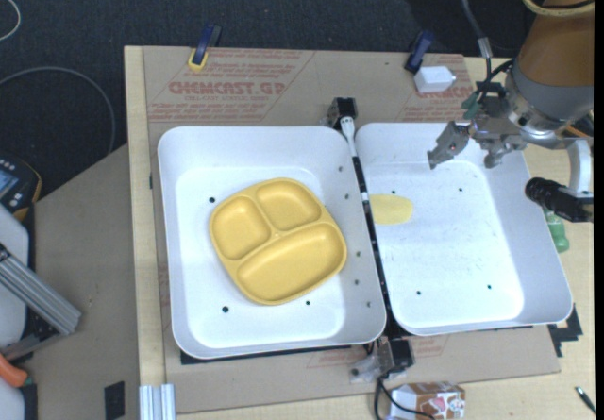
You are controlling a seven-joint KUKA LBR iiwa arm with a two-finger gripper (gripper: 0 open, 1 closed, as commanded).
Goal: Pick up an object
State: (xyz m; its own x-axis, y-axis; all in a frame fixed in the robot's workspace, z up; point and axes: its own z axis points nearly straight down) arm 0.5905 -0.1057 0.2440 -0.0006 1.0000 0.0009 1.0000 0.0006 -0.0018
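You're looking down on a brown cardboard-covered bench (283, 88) printed with faint red lettering, standing on dark carpet, with two shallow, glossy white plastic bins side by side. In the left bin (189, 159) lies a yellow moulded plastic tray (276, 240) with three compartments, turned at an angle. In the right bin (528, 286), close to its left wall, rests a small pale yellow flat oval piece (391, 210). The metal two-finger gripper (469, 151) hovers over the right bin's far edge, fingers spread apart, nothing between them.
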